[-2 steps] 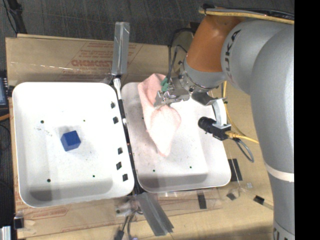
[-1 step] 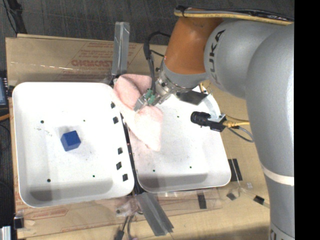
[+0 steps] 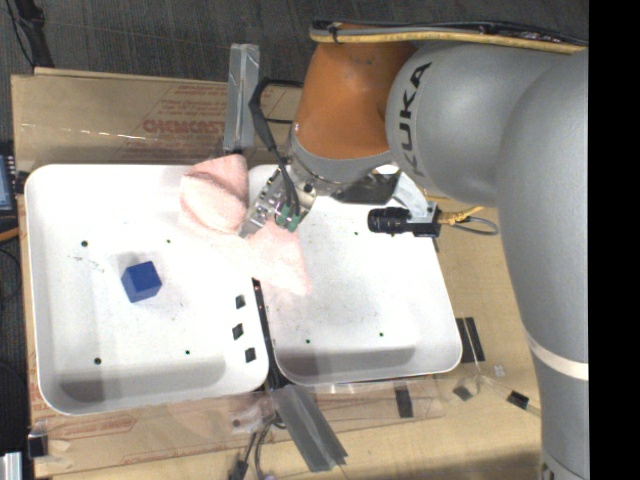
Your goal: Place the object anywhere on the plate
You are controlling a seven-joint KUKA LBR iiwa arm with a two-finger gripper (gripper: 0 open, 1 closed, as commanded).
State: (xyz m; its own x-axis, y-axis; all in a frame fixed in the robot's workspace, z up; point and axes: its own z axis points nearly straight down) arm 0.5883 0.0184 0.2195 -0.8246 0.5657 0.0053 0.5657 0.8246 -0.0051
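**Gripper low over the seam between the bins, pink plate beside it**

Gripper (image 3: 262,211) sits down near the far end of the divide between the two white bins, its metal body tilted and pointing toward the left. Whether it is spread or closed cannot be told from this angle — the tips are lost against the pink plate (image 3: 216,196), and nothing can be seen held between them. The plate lies at the far right corner of the left bin (image 3: 60,268), tilted up against the bin wall, its edge touching or just beside the gripper. Above the gripper rises the orange band (image 3: 345,98) of the wrist, and from there the grey arm (image 3: 500,118) sweeps off to the right, covering much of the far part of the right bin (image 3: 400,308). A faint pink tint shows on that bin's floor near the divide.

The blue cube (image 3: 142,280) rests on the floor of the left bin, toward its left side — well apart from the plate and the gripper.
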